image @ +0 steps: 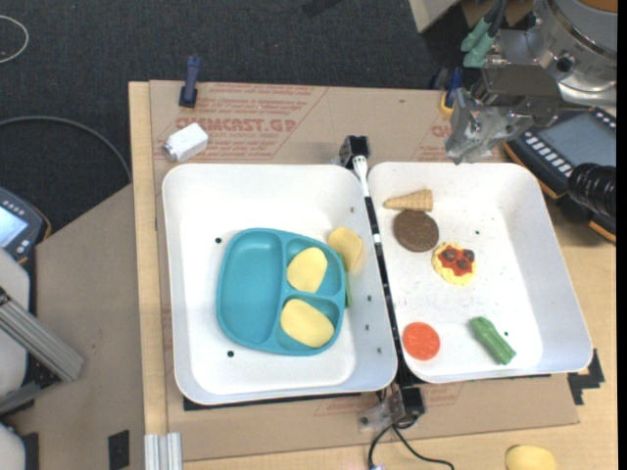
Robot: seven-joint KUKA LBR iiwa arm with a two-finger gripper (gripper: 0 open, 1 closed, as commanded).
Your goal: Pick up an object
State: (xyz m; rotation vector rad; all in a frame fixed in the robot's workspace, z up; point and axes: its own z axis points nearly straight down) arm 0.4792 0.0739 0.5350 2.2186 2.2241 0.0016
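You see the gripper (477, 130) hanging over the upper rim of the right bin (549, 262), at the frame's upper right; you cannot tell how its fingers stand. Below it in that bin lie a ridged cone (409, 201), a flat brown cookie (416, 231), a small round pizza (455, 262), a red disc (421, 340) and a green pickle (492, 341), loosely spaced. The left bin (196, 292) holds a smooth blue divided plate (253, 287) with two yellow pieces (307, 297). Both bins rest on cardboard (294, 116).
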